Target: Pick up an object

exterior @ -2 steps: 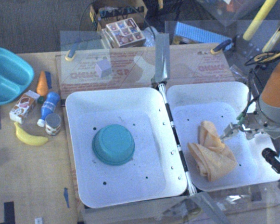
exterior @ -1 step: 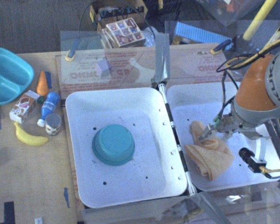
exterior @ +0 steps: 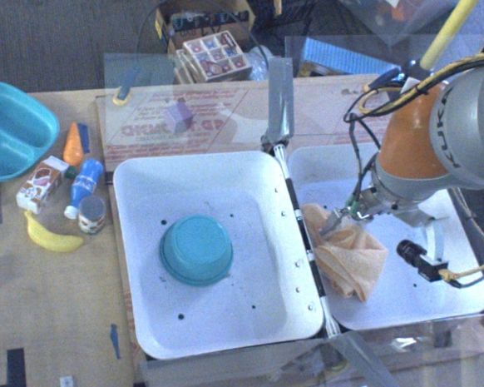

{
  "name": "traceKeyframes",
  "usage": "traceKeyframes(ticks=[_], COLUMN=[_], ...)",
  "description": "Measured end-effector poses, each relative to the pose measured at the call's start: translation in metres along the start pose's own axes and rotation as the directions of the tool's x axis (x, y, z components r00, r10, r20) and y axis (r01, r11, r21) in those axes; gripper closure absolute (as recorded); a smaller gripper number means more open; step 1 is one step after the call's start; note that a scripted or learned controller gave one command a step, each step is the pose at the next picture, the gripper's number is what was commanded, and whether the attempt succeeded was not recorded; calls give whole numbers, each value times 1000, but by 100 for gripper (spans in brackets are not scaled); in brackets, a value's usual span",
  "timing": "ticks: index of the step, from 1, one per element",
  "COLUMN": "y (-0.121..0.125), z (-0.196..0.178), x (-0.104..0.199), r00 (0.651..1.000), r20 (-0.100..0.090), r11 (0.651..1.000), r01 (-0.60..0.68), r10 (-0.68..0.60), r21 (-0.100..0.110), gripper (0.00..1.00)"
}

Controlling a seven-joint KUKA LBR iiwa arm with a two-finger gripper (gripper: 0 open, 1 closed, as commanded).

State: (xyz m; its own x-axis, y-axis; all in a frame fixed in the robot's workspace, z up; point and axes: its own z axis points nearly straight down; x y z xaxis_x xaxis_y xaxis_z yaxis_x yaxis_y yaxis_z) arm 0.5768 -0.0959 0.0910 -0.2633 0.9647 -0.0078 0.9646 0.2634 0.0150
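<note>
Now the gripper (exterior: 341, 216) is seen low at the upper edge of the crumpled tan cloth (exterior: 349, 259) in the right bin (exterior: 475, 295), right of centre frame, its opening not discernible, and the cloth is judged light, limp, best pinched on a raised fold.

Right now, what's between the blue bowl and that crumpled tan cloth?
Bare white bin floor, then the two bins' adjoining rims, seen from the overhead camera. Blue bowl lies left, cloth right.
</note>
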Motion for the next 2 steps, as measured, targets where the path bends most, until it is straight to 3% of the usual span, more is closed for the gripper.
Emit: traceKeyframes(ticks=[1, 2], y=[1, 66], z=[-11, -94], x=[0, 26], r00=[1000, 974], r20=[0, -9], r11=[1000, 974], r01=[0, 224], r10=[0, -224], r21=[-4, 10], gripper=[100, 100])
